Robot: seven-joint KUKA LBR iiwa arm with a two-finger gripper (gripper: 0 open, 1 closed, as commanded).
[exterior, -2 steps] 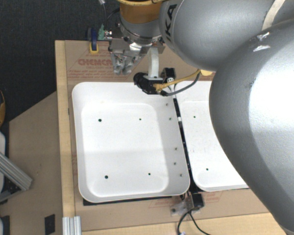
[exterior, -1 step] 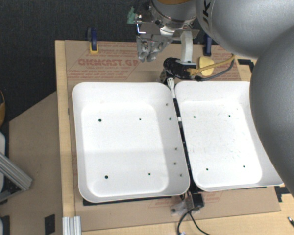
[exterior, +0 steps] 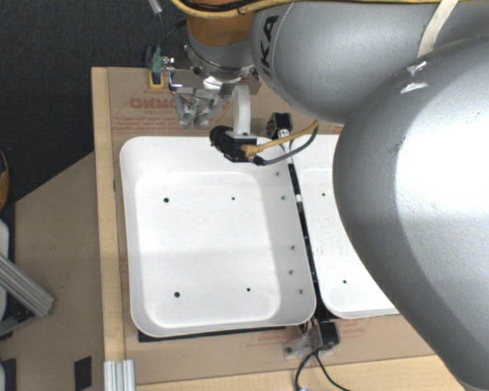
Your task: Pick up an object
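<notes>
Grey arm point(exterior: 407, 137) above white bins point(exterior: 138, 218), gripper point(exterior: 194, 114) at far rim.

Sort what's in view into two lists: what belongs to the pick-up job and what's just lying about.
Job:
- end effector, above the far rim of the left bin
- left bin
- right bin

Lying about:
- metal rail off the bench's left side
- cable at the bench's near edge

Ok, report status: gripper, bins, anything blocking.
Gripper above left bin's far rim, nothing visibly held. No object visible in left bin. Arm covers most of right bin.
</notes>
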